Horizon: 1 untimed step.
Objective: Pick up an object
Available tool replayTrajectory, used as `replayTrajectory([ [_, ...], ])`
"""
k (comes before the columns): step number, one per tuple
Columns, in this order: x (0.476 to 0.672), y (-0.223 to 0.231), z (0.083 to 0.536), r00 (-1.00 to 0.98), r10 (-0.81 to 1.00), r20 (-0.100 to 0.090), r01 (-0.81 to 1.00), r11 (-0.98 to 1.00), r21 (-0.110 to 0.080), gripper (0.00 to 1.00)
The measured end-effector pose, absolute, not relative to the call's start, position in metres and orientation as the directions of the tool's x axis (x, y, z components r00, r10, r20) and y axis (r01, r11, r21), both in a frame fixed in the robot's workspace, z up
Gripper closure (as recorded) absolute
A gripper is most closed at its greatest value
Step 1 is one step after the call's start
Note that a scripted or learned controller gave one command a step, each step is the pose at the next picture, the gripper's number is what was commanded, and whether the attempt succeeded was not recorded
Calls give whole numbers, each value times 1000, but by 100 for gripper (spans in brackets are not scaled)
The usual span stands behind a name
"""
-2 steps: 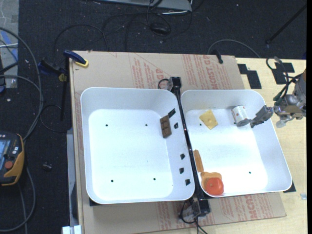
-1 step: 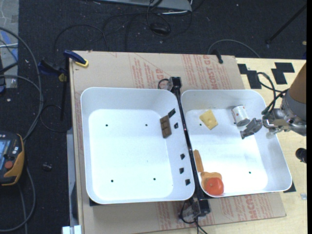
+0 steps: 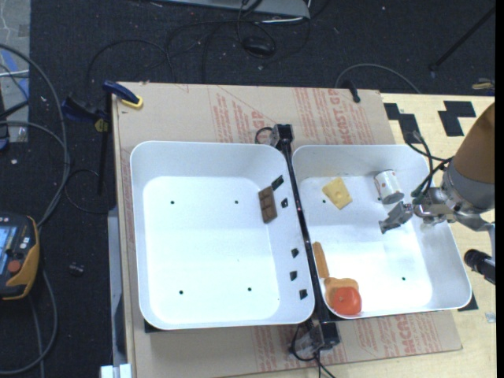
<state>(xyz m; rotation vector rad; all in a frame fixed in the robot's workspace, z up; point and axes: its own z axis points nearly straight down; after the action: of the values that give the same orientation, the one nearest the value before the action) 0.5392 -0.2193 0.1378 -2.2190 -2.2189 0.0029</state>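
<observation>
the gripper (image 3: 396,216) hangs over the right bin (image 3: 441,290), and whether it is spread or pinched cannot be told. a silver cylinder (image 3: 386,184) lies just beside it, a yellow wedge (image 3: 338,193) farther left, a red ball (image 3: 345,298) near the bin's front corner.

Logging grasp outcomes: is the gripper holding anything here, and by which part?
Nothing is held. The gripper hangs over bare floor of the right bin, apart from the silver cylinder and the yellow block.

A single fixed camera looks down at a slant from above the bench (image 3: 205,105), far enough back to take in both white bins (image 3: 150,235), surrounding floor (image 3: 63,46), and the arm (image 3: 476,168) entering from the right.
</observation>
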Motion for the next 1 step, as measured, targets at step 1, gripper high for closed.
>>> replayTrajectory([
  [1, 539, -219, 91, 0, 1000, 1, 1000, 0, -2, 0],
])
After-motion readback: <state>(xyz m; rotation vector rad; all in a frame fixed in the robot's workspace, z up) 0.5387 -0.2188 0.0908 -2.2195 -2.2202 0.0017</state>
